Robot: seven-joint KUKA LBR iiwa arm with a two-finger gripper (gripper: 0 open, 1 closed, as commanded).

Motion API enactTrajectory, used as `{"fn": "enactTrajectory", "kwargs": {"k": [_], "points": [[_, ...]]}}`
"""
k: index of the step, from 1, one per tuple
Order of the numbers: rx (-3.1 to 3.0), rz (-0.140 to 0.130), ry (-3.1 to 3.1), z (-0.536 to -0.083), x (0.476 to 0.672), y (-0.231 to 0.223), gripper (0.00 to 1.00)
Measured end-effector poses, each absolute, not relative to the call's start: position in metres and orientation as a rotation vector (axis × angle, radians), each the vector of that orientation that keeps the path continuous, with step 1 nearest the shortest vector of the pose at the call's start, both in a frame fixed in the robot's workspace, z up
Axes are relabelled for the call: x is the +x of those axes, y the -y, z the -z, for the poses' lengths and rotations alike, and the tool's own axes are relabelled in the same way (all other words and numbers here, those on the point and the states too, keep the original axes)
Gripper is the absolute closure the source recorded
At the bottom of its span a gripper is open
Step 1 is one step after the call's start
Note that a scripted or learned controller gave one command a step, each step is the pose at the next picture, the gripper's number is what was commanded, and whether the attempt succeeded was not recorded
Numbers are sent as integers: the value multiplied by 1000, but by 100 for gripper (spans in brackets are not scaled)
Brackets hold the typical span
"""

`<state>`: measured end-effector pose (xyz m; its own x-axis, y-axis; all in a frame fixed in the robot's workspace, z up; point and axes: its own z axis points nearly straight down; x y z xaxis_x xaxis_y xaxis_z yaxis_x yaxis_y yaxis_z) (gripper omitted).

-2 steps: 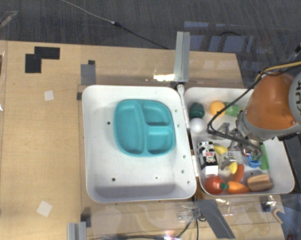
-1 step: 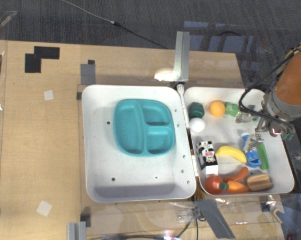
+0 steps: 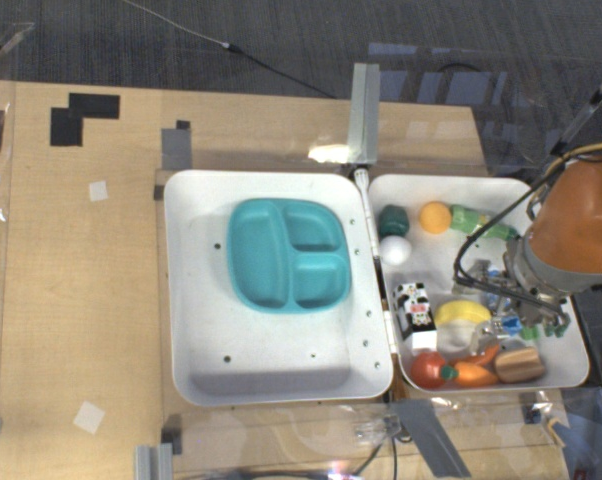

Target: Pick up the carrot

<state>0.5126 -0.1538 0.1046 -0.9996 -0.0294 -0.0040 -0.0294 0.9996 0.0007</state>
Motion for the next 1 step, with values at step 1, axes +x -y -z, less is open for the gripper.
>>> {"fn": "enactTrajectory", "kwargs": {"k": [1], "points": [[166,-2,-3123,-89,585,104,0]]}}
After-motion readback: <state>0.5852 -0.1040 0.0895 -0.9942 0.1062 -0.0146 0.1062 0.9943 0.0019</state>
